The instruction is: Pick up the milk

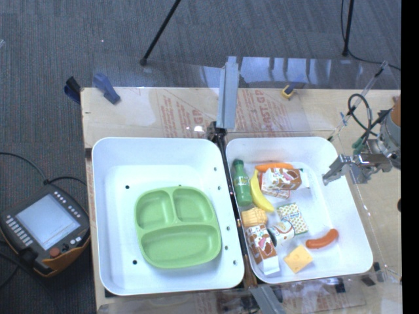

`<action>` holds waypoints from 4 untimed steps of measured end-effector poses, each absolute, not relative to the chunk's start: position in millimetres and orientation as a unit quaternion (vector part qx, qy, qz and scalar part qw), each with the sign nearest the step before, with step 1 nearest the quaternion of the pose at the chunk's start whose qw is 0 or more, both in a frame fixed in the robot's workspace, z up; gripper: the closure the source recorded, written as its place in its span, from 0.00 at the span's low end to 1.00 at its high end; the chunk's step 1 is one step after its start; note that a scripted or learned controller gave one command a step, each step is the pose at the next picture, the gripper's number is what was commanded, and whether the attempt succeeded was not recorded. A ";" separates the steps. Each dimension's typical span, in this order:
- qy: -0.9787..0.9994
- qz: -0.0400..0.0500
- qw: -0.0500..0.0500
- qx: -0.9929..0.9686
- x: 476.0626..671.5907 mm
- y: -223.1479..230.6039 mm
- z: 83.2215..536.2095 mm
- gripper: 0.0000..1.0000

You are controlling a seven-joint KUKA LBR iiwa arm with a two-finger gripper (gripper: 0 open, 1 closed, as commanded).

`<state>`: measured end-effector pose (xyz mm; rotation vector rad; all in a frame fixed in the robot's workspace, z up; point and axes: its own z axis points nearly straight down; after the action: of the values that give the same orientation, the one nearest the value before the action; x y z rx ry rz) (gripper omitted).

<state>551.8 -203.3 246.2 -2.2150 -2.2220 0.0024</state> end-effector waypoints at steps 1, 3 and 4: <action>-0.762 0.000 0.000 -0.648 569.5 -184.3 271.5 0.00; -0.734 -0.001 -0.001 -0.679 618.3 -117.9 123.8 0.00; -0.734 0.000 0.002 -0.679 617.4 -118.1 130.0 1.00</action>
<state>617.4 -118.1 130.0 -2.1312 -2.3032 0.0009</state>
